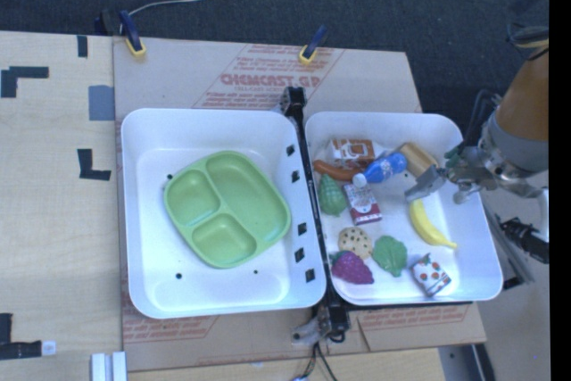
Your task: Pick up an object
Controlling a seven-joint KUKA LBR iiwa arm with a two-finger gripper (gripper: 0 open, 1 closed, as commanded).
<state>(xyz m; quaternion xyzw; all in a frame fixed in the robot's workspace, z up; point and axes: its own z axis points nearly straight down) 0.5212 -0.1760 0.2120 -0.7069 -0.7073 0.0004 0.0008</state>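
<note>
My claw (443, 185) hangs spread wide over the right bin (482, 281), gripping nothing. Just below it lies the banana (430, 225), with the blue bottle (385, 167) to its left. The green divided plate (227, 207) sits alone in the left bin (152, 281) on the counter (53, 219).

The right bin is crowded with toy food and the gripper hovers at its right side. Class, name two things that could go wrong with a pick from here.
1. The gripper is above the right bin's rim, near the banana; descending, it might strike the wall.
2. The blue bottle, carton and hot dog lie packed together, so closing fingers may nudge neighbours or catch two at once.
</note>
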